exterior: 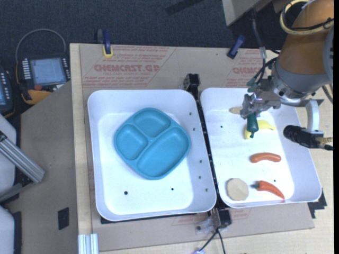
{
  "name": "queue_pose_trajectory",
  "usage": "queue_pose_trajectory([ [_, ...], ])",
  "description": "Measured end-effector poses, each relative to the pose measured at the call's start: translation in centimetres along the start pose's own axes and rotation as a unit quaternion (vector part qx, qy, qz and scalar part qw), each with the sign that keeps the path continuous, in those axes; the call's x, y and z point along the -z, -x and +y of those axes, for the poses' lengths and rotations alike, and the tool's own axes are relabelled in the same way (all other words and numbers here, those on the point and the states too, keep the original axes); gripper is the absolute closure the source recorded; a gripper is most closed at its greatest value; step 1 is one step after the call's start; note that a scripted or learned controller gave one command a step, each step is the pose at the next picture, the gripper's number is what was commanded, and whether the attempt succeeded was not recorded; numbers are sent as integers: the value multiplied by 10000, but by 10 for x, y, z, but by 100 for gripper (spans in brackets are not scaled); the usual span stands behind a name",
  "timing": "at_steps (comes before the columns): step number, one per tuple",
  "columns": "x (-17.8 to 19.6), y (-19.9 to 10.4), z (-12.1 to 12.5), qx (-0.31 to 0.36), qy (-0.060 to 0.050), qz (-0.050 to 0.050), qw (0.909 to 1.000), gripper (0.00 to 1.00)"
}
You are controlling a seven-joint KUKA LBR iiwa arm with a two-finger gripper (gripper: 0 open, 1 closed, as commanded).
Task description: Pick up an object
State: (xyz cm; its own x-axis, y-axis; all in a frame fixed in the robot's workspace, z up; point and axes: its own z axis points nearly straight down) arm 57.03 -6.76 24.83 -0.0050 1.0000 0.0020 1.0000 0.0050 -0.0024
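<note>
Your likeliest target is the yellow banana-shaped toy (pixel 253 127) lying in the far part of the right bin (pixel 222 142), a dark green piece sitting at its far end. The end effector (pixel 253 110) hangs directly over that end of it, close enough that the two overlap in your view, but you cannot tell whether it touches the toy. Nothing is seen lifted clear of the bin floor, so judge the pick as not yet made: the grasp and the lift are both left to do. Whether the end effector is spread or closed cannot be told from here; do not count on a hold. Nearer you in the same bin lie an orange sausage (pixel 265 157), a red chilli pepper (pixel 269 188) and a tan round disc (pixel 237 189), all well apart from the arm. The left bin (pixel 100 142) carries a blue divided plate (pixel 152 143), and both bins sit on the worktop (pixel 79 78)
</note>
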Motion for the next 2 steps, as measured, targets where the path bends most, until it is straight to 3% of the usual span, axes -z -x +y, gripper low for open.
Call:
queue_pose_trajectory([
  [2, -30, -107, 16, 1, -10, 1, 10000, 100],
])
